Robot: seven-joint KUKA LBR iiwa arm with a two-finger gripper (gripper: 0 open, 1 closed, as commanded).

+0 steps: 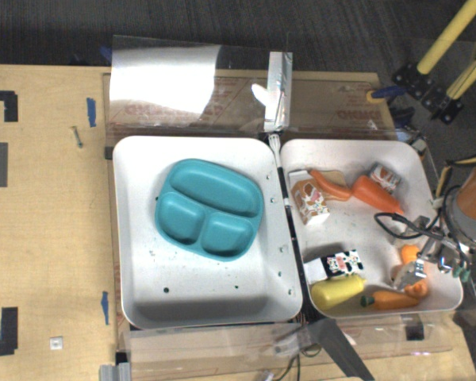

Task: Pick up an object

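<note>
Two shallow white plastic bins sat side by side. The left bin [135, 213] held a teal three-compartment tray [209, 208]. The right bin [357, 153] held a yellow banana-shaped toy [337, 292] near an orange carrot [393, 298]. The gripper [419, 270] hovered above the carrot; its grip could not be made out

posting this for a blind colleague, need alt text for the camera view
A grey robot arm's gripper reaches from the right into the right white bin, low over an orange toy carrot beside a yellow block. The left white bin holds a teal three-compartment plastic tray.
</note>
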